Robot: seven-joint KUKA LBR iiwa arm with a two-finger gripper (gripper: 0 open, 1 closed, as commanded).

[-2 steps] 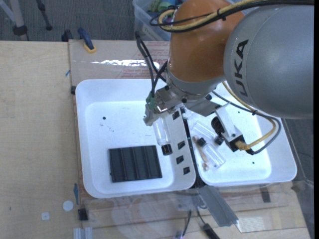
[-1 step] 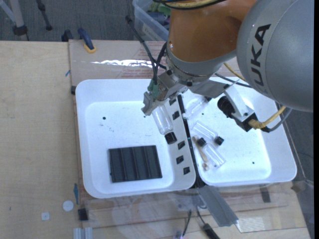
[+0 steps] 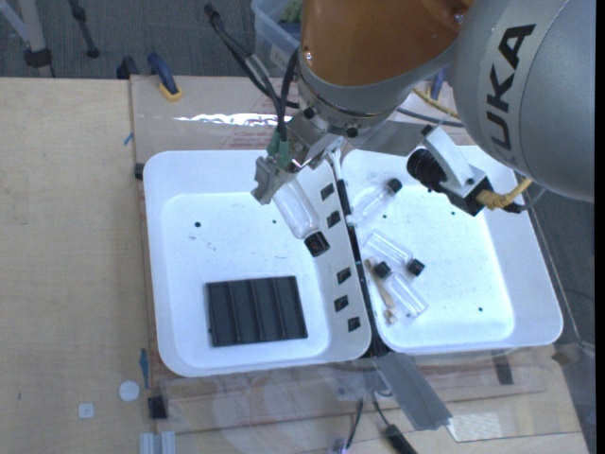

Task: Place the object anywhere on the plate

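Note:
A clear plastic bottle (image 3: 301,216) with a black cap hangs tilted above the left bin (image 3: 156,253), cap end pointing down and right. Its upper end sits between the fingers of my gripper (image 3: 278,182), which is shut on it. The plate (image 3: 255,311), a black ridged rectangle, lies flat on the left bin's floor near the front. It is below and a little left of the bottle, and nothing rests on it. The arm's orange band and grey wrist cover the back of both bins.
The right bin (image 3: 529,282) holds several more clear bottles with black caps, such as one (image 3: 392,251) near the divider and another (image 3: 405,296) in front of it. A black divider (image 3: 345,253) runs between the bins. A plastic tub (image 3: 274,17) stands behind the bench.

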